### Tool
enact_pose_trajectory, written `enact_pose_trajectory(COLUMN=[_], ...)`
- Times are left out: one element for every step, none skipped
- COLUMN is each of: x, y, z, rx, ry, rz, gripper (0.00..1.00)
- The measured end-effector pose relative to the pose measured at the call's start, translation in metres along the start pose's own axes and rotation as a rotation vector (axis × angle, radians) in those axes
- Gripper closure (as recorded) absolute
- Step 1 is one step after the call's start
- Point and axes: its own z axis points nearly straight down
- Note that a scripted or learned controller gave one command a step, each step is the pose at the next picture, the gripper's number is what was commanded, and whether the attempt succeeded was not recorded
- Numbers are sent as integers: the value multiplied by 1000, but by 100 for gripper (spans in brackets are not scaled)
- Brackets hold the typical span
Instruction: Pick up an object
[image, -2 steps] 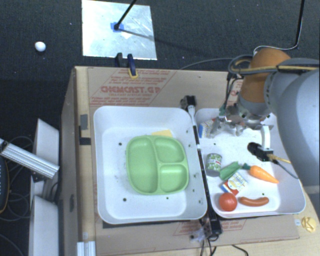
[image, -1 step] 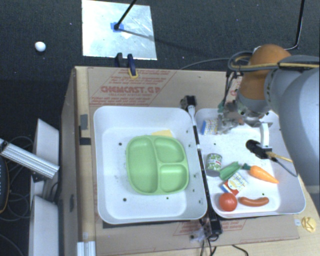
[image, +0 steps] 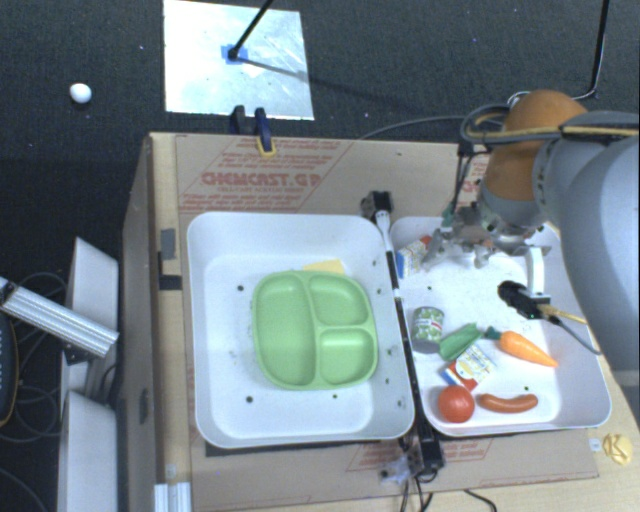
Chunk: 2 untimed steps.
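Observation:
My gripper (image: 458, 250) hangs low over the back of the right bin (image: 585, 400), under the orange-banded wrist. A small blue and white packet (image: 410, 260) lies just to its left against the bin's back-left corner. Nearer the front lie a small can (image: 428, 326), a green vegetable (image: 460, 341), a carrot (image: 526, 348), a red and white carton (image: 471, 368), a tomato (image: 455, 403) and a sausage (image: 507, 403). I see nothing held in the gripper.
The left bin (image: 225, 400) holds a green divided plate (image: 313, 329) with a yellow piece (image: 325, 267) behind it. A ridge (image: 400, 330) separates the two bins. The grey arm covers the right bin's far right side.

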Motion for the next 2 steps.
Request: enact_pose_trajectory(x=[-7, -6], y=[1, 1], z=[9, 10], rx=[5, 5], ry=[13, 10], rz=[-6, -6], gripper=[0, 0])
